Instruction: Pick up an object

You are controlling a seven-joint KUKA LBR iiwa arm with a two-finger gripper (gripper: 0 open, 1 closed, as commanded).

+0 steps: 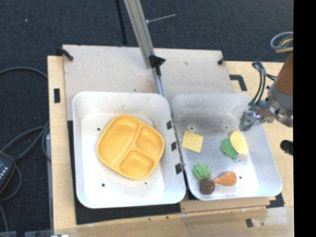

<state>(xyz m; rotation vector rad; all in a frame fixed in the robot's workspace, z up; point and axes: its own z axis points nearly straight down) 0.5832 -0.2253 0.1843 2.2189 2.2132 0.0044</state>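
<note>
Hovering at right bin (256,174) rim — claw (247,121) above yellow piece (239,143); finger state unclear.

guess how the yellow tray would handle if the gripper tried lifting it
The tray looks like rigid moulded plastic, so probably stiff and light. It is wide and flat, so a two-finger pinch on its rim would likely tilt it. Its glossy surface may slip.

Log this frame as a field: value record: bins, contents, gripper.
left bin: yellow divided plate
right bin: yellow square block, green piece touching pale yellow piece, green bumpy piece, brown ball, orange piece
gripper: at the right bin's upper right, above the pale yellow piece, holding nothing visible
</note>
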